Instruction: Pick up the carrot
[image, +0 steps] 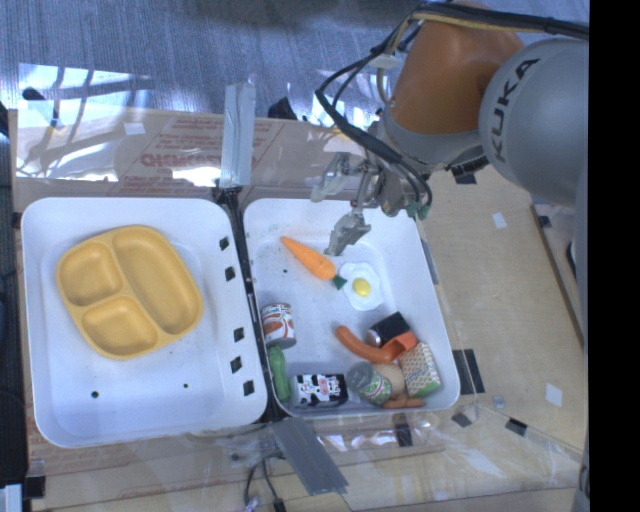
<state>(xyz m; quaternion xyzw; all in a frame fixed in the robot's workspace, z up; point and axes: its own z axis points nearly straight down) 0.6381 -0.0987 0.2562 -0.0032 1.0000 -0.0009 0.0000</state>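
the carrot (308, 258) lies in the upper left of the right bin (428, 290), just beside the gripper (346, 236) at about its eight o'clock, apart from it. its long axis runs from ten o'clock to four o'clock, green end toward the fried egg (361, 286). whether the gripper is spread or pressed together cannot be told; nothing is seen in it. "kuka" reads on the arm (530, 100).

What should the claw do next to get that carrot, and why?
Probably ease down and slightly left: the claw hangs just right of the carrot, which lies free on the right bin's floor, not yet between its fingers.
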